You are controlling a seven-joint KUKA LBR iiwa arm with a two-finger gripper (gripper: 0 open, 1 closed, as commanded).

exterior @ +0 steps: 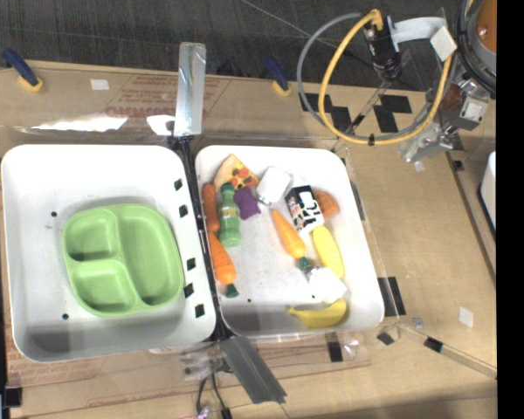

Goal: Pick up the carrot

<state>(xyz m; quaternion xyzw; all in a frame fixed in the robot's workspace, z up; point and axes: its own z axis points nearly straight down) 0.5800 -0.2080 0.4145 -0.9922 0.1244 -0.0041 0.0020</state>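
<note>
You are looking at the carrot [222,264] lying in the right bin [358,234], close along its left wall, its green top pointing toward the near edge. A green bottle [230,219] is sitting just beyond it. The arm [479,24] is hanging at the far right above the surface [419,234], well apart from both bins. You cannot tell how the pincer is standing. A green divided plate [122,257] is resting in the left bin [26,234].

Smooth white plastic bins [17,234], matt green plastic tray [122,258], glossy carrot [223,264]
</note>
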